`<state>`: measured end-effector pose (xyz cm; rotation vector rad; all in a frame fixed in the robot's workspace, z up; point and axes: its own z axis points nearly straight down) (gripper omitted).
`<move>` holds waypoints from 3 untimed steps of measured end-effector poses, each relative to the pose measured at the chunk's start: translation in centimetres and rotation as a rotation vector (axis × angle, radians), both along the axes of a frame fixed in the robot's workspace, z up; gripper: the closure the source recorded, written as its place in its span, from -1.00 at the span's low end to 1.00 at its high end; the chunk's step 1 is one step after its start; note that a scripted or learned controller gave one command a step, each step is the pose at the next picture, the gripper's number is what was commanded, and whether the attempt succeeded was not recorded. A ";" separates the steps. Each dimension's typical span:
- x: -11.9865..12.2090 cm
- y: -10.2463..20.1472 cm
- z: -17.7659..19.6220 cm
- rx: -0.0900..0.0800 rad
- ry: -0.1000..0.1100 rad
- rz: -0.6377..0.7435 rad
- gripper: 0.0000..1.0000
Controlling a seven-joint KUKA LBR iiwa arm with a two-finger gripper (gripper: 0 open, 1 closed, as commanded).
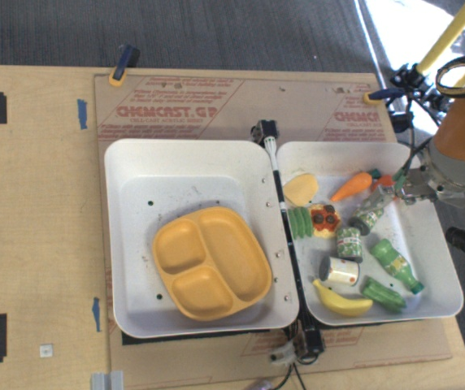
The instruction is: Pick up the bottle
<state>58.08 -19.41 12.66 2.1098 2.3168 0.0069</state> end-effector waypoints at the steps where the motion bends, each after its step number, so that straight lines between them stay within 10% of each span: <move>1: -4.4 -1.5 -1.4 -0.007 -0.009 -0.113 -1.00; 2: -4.3 -1.3 -0.2 0.001 -0.006 -0.111 1.00; 3: -4.3 -1.3 -0.2 0.001 -0.006 -0.111 -1.00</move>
